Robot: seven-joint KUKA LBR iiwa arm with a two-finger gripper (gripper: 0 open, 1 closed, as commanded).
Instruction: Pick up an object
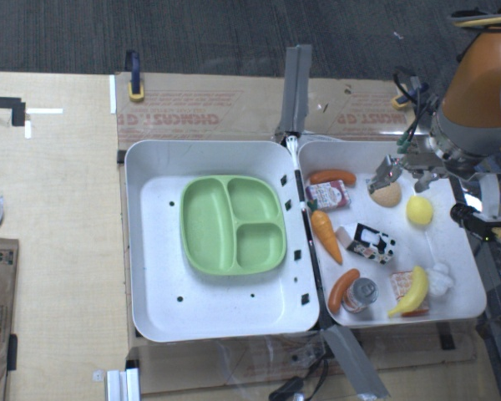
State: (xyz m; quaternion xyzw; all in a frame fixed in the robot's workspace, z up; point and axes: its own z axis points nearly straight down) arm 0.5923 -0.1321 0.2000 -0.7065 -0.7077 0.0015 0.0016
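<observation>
The right bin (pixel 472 295) holds several small items. A tan, egg-shaped object (pixel 387 195) lies near the bin's far side, with a yellow lemon (pixel 419 211) to its right. My gripper (pixel 402 176) hangs just above these two, its fingers spread open and nothing between them. The left fingertip (pixel 382 174) is right over the tan object's top edge. Also in the bin are an orange carrot (pixel 326 234), a sausage (pixel 332 176), a red packet (pixel 328 195), a black-and-white box (pixel 373 243), a banana (pixel 411 291) and a small can (pixel 364 292).
The left bin (pixel 150 307) carries a green divided plate (pixel 233 224). A grey divider post (pixel 296 90) stands between the bins at the back. A second sausage (pixel 342 286) and a white fluffy item (pixel 440 280) lie near the right bin's front.
</observation>
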